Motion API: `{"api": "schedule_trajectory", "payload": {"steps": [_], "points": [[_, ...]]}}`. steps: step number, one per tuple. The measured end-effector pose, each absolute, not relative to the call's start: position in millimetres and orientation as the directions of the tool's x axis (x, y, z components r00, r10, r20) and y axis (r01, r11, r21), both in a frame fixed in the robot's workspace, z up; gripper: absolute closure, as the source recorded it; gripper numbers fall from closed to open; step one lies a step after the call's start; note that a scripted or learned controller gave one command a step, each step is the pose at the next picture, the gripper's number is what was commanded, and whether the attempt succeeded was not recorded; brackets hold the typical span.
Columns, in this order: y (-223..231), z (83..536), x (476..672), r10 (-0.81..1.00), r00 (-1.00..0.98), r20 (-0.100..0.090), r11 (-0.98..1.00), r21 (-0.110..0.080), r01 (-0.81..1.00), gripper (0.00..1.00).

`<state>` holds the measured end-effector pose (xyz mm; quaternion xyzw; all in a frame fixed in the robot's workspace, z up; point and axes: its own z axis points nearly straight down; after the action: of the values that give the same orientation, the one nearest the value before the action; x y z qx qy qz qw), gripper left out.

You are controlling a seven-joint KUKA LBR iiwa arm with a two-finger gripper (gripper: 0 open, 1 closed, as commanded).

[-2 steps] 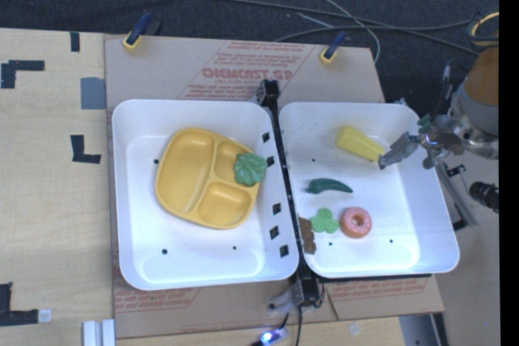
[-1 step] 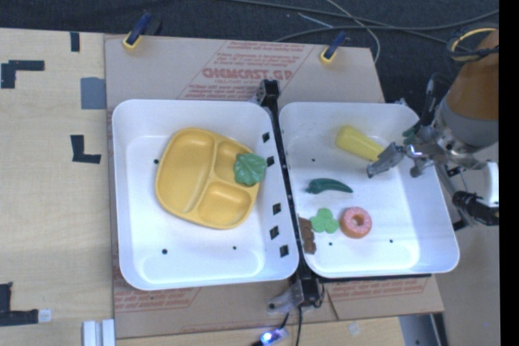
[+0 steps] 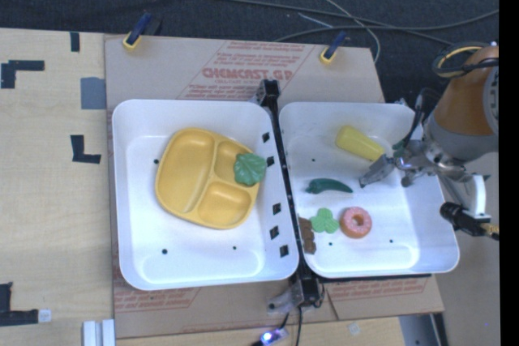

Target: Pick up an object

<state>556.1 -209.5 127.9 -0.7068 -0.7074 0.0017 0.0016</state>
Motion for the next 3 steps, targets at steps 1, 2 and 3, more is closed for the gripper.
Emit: {"api": "schedule_trajectory", "payload": {"steps": [1, 2, 3], "points": [[-209.0, 83.2, 556.4, 1.000, -0.002, -0.002, 0.002, 0.000, 1.000, 0.00], [-209.8, 96.7, 557.7, 1.000, -0.002, -0.005, 0.002, 0.004, 1.000, 1.00], [-214.8, 143.2, 551.7, 1.000, 0.000, -0.001, 0.000, 0.002, 1.000, 1.00]]}}
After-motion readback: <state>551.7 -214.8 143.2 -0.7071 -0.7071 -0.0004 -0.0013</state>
